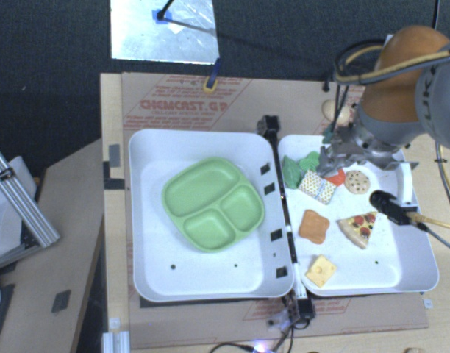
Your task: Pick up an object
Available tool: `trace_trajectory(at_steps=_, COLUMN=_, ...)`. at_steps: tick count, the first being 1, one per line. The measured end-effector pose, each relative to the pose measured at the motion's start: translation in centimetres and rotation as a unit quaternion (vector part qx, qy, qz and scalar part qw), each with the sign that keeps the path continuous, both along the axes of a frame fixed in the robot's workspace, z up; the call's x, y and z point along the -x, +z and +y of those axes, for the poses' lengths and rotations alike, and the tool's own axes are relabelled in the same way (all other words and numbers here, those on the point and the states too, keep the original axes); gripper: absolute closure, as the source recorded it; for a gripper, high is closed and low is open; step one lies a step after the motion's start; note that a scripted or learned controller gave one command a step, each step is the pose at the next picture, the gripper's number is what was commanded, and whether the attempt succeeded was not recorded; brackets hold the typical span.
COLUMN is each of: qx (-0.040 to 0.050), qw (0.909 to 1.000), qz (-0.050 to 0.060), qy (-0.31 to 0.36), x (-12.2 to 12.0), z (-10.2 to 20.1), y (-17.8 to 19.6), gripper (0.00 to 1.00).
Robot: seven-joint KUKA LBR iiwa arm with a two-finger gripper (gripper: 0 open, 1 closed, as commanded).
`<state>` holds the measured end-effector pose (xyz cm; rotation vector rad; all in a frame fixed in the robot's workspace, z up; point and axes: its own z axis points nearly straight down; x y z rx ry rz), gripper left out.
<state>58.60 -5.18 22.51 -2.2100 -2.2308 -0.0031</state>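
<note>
1. On my feed, the left bin [148, 271] sat on the desk [70, 197] and held a green divided plate [213, 204] near its middle.
2. I took the black divider [279, 197] between the bins as my landmark; the plate lay well to its left.
3. Just right of the divider, at the far end of the right bin [416, 271], I saw green leafy toy pieces [297, 168].
4. Touching them on the near side lay a small patterned packet [317, 187].
5. Nearer me and right of the divider sat an orange toast-like piece [314, 226], and closest to me a yellow cheese block [320, 271].
6. Farther right of the divider lay a pizza slice [358, 228] and a round cookie [356, 182], with a red piece [337, 176] between cookie and packet.
7. The claw [334, 162] hung over the red piece and the packet, far end, right of the divider; I could not tell its finger state.
</note>
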Motion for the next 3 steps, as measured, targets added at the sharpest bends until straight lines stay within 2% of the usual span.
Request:
trace_trajectory(at_steps=1, qx=-0.0002, qw=1.0000, qz=-0.001, qy=0.000, x=0.4, z=5.4, y=0.7, gripper=1.00)
trace_trajectory(at_steps=2, qx=-0.0001, qw=1.0000, qz=0.001, qy=0.000, x=2.0, z=10.2, y=-0.7, gripper=1.00)
trace_trajectory(at_steps=3, qx=-0.0003, qw=1.0000, qz=0.000, qy=0.000, x=3.0, z=15.3, y=-0.4, gripper=1.00)
